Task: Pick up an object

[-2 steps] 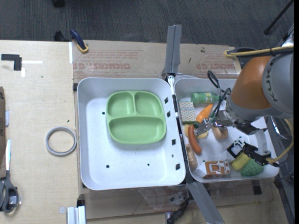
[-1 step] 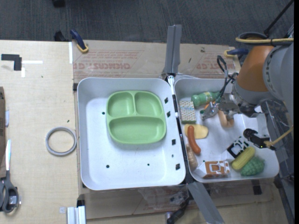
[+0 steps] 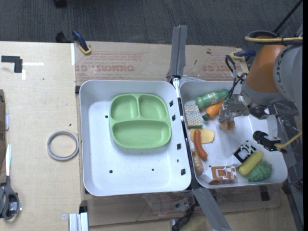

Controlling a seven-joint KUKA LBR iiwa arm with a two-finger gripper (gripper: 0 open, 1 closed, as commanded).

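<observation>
The right bin (image 3: 226,150) holds several toy foods. A green bottle (image 3: 210,99) lies at its back, with an orange piece (image 3: 212,111) just in front of it. My gripper (image 3: 226,120) reaches down into this bin right beside the orange piece, on its right, low over the floor. A patterned box (image 3: 193,116), a yellow slice (image 3: 207,136) and a red sausage (image 3: 200,145) lie along the bin's left side. Corn (image 3: 250,162) and a green leafy piece (image 3: 260,172) sit at the front right.
The left bin (image 3: 96,143) carries a green divided plate (image 3: 140,120). An orange-and-white carton (image 3: 223,173) and a black-and-white marked block (image 3: 245,151) lie near the right bin's front. A grey ring (image 3: 62,145) rests on the bench at left.
</observation>
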